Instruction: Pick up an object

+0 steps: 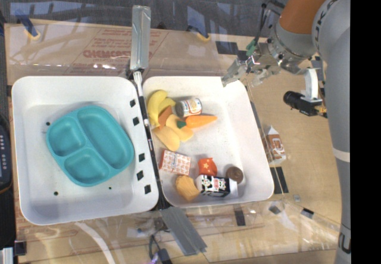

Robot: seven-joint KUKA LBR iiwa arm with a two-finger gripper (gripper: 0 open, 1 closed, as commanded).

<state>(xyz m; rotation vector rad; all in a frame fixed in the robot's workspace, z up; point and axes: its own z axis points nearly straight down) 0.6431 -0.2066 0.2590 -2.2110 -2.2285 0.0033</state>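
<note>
The right bin holds several small items: a yellow banana, a small can, an orange carrot, a pale yellow fruit, a pink-and-white packet, a red piece, a brown round piece, a black-and-white carton and a tan lump. My gripper hangs over the bin's far right corner, above and right of the can. It is open, with nothing between its fingers.
A teal divided plate lies in the left bin. A small packet lies on the bench outside the right bin's right wall. A grey strip stands behind the divide between the bins.
</note>
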